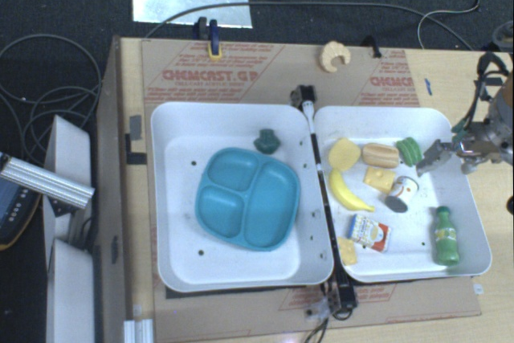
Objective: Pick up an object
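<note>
My gripper [446, 160] hangs over the right edge of the right bin [474, 205], open, with nothing between its fingers. One finger [430, 155] points toward a green ridged toy [409, 149] just to its left. Further left in that bin lie a bun [380, 155], a yellow round piece [344, 153], a banana [348, 193], a cheese wedge [379, 177] and a small can [401, 190]. A small carton [369, 231] and a green bottle [445, 236] lie nearer the front.
The left bin [173, 197] holds a blue divided plate [246, 198] and a small dark green object [267, 142]. A beige object [334, 56] lies on the bench behind the bins. Cables run across the back.
</note>
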`<state>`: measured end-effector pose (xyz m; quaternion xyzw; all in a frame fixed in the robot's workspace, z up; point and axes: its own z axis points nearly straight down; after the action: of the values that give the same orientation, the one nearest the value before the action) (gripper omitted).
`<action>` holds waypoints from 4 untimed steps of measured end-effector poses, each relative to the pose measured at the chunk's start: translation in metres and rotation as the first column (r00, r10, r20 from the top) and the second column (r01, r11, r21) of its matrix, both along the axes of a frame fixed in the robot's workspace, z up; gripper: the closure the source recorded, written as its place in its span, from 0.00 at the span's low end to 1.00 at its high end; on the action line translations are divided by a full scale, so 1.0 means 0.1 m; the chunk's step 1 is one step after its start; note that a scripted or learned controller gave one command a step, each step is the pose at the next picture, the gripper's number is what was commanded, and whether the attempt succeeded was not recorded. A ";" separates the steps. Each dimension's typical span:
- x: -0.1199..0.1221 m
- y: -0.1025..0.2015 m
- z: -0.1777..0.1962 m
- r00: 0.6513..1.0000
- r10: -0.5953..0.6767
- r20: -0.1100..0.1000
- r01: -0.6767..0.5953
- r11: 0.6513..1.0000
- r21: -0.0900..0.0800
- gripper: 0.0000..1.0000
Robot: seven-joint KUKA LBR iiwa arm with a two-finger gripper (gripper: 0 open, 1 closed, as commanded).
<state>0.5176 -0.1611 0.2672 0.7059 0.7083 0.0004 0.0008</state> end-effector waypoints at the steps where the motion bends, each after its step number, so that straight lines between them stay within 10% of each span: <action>1: 0.31 0.08 -1.06 1.000 0.000 -0.004 0.000 1.000 0.001 0.00; 2: 0.49 0.19 -1.62 1.000 -0.002 0.001 0.002 1.000 0.000 0.00; 3: 0.12 -0.06 -1.80 1.000 0.002 0.012 -0.002 1.000 -0.002 0.00; 4: 1.47 0.29 -1.82 1.000 0.002 0.004 -0.002 1.000 0.001 0.00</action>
<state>0.6643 -0.1326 0.0855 0.7052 0.7090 0.0019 0.0017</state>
